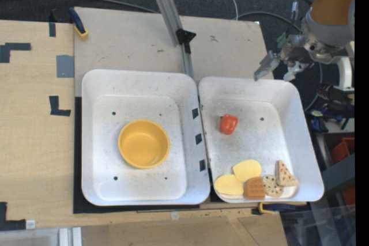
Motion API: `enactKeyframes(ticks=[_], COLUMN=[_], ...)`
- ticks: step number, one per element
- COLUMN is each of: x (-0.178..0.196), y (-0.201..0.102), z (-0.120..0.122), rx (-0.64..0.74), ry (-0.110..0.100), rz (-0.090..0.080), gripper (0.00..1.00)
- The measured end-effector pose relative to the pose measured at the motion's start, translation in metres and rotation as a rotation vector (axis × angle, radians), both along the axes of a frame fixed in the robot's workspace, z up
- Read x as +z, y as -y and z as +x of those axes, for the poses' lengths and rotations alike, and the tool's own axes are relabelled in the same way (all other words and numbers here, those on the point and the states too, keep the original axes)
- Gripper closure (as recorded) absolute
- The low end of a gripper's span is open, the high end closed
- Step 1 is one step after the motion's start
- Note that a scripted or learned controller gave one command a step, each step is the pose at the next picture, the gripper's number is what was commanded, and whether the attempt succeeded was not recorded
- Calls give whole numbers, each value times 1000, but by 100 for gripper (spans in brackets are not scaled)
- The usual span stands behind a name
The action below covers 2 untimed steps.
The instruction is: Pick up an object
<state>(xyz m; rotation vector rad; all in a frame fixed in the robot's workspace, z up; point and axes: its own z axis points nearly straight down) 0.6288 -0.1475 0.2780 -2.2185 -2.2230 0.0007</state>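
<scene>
You see a small red pepper (229, 124) lying alone near the middle of the right bin (300, 124), well apart from everything else. Along that bin's near edge sits a cluster of food pieces: two yellow slices (247, 169) overlapping each other, a brown waffle (254, 188) touching them, a round cracker (270, 185) and a cheese wedge (284, 173) beside it. The left bin (98, 95) holds a yellow bowl (143, 143), upright, near its centre. Your pincer (278, 68) hangs just beyond the far right corner of the right bin, over the worktop (127, 43) edge, its fingers spread apart and pinching nothing.
</scene>
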Motion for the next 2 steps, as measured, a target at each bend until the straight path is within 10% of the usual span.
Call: enactKeyframes(ticks=[2], x=[-63], y=[-2], z=[5], rx=[0], ry=[-6], rz=[0], gripper=[0])
